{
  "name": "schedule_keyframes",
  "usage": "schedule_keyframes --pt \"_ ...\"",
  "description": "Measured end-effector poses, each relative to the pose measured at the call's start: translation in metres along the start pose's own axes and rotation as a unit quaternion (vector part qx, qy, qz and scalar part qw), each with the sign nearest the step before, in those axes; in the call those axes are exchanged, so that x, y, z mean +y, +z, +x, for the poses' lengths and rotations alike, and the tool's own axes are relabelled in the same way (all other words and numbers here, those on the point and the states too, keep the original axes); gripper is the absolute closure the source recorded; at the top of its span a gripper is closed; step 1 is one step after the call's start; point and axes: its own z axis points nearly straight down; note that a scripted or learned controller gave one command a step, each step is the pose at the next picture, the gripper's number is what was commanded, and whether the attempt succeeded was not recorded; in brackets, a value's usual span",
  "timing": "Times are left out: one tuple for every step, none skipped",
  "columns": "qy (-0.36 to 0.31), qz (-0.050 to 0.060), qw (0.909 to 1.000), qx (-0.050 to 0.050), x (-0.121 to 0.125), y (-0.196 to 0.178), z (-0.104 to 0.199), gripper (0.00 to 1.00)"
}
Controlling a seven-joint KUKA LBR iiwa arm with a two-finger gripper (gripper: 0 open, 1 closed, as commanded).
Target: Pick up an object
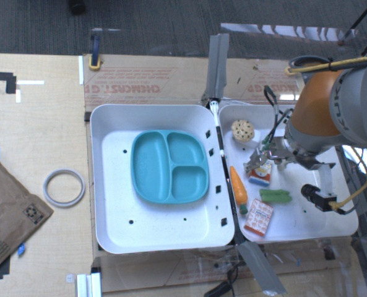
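Here the arm (322, 110), grey with its orange band, reaches in from the right over the right bin (332, 228), and the gripper (259, 161) sits low at the bin's middle, right upon a small white, red and blue carton (261, 176). By my judgement this is the reaching or closing stage of the pick, with the carton the likely target; whether the claw is spread or closed, and whether it has hold of anything, I cannot tell, since the wrist and cabling hide it from above. Other candidates lie close around: a speckled ball (242, 130) toward the far left corner of that bin, a carrot (237, 187) along its left wall, a green piece (275, 195) just right of the carrot, and a red-and-white packet (258, 218) at the near side. The next move would call for a firm closure on one item alone and a straight lift, as the neighbours crowd near. The left bin (109, 184) bears a teal divided plate (169, 166). Both bins rest on a pale wooden bench (34, 135) with a tape ring (64, 187) and a brown cardboard box (7, 215) at its left; dark carpet (171, 11) lies beyond the far edge.
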Motion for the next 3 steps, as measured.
schedule_keyframes --pt "-0.001 -0.001 1.0000 -0.001 0.039 -0.101 0.025 0.00" --pt "-0.042 0.000 0.9991 0.000 0.014 -0.006 0.010 0.00" --pt "-0.041 -0.001 0.9992 0.000 0.015 -0.016 0.009 1.00"
